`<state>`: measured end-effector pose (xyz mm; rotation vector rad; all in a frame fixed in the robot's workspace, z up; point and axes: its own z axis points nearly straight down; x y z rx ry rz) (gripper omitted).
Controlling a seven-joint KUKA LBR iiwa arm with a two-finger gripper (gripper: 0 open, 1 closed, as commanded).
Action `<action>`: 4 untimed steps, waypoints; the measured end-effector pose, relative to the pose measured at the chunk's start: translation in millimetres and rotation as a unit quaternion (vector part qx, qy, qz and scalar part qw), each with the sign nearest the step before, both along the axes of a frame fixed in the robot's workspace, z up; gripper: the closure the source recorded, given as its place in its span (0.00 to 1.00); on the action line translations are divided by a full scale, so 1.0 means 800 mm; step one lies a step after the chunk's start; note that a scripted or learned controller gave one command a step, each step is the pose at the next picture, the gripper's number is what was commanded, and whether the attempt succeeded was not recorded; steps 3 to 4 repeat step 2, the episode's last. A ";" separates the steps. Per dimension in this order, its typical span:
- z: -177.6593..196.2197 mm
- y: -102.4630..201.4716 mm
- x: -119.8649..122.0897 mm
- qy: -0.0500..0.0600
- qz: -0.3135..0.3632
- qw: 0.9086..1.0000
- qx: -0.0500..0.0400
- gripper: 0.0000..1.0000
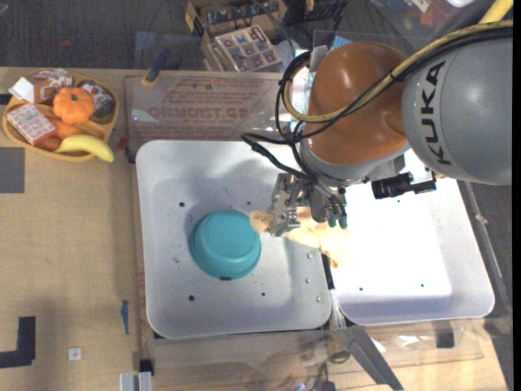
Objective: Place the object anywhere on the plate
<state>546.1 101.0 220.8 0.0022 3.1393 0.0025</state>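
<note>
Hand (308, 212) partly hides a pale object (313, 231) beside the teal plate (226, 243); grip unclear.

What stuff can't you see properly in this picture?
- The pale object under the hand: blurred and partly covered by the hand, so its kind is unclear.
- Hand's grip: too blurred to judge.
- Right bin: its top is covered by the arm.
- Teal plate: its top face isn't clear.

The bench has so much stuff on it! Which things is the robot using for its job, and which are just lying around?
For the job:
teal plate
pale object beside the plate
gripper

Just lying about:
fruit bowl with banana and orange pumpkin
boxes behind the bins
</note>
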 end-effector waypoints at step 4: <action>0.004 0.062 -0.016 -0.001 0.003 1.000 0.000 0.00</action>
